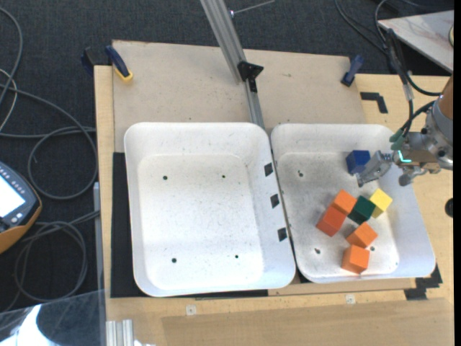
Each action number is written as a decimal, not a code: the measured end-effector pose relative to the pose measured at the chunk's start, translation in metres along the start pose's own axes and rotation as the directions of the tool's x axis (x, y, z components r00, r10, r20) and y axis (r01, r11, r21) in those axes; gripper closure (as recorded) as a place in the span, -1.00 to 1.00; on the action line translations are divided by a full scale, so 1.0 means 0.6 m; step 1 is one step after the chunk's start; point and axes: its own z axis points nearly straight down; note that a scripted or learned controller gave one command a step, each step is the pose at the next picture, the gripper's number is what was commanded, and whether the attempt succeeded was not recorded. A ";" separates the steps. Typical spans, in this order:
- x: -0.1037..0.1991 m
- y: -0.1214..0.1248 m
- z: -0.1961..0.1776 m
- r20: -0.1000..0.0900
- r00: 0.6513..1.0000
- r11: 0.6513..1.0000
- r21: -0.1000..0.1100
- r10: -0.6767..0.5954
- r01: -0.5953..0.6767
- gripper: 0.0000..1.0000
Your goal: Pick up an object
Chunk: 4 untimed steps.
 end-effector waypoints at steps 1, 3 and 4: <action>0.000 0.001 -0.003 0.001 1.000 1.000 -0.004 0.000 0.000 -1.00; -0.003 -0.012 0.201 -0.001 1.000 1.000 0.004 0.001 -0.001 -1.00; -0.009 -0.012 0.267 0.001 1.000 1.000 -0.006 0.001 -0.001 -1.00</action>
